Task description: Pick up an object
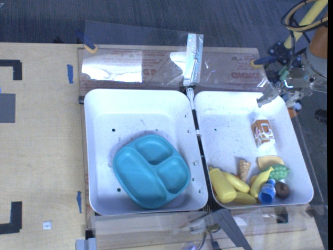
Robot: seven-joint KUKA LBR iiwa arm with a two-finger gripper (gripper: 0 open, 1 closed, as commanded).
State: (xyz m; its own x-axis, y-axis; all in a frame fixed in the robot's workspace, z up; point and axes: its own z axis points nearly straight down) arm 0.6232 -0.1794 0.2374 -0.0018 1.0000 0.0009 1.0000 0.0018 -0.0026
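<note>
The gripper (274, 94) hovers over the far right corner of the right bin (229, 113); whether its jaws are open or closed cannot be told. The likeliest target, a white packet with an orange label (263, 134), lies flat just near of it, long axis running near-to-far, tilted slightly left at the far end. A descent across that axis could slide it against the bin wall. The near clutter, a yellow bottle (225, 185), banana (260, 179) and blue cap (267, 194), invites a double grab.
</note>
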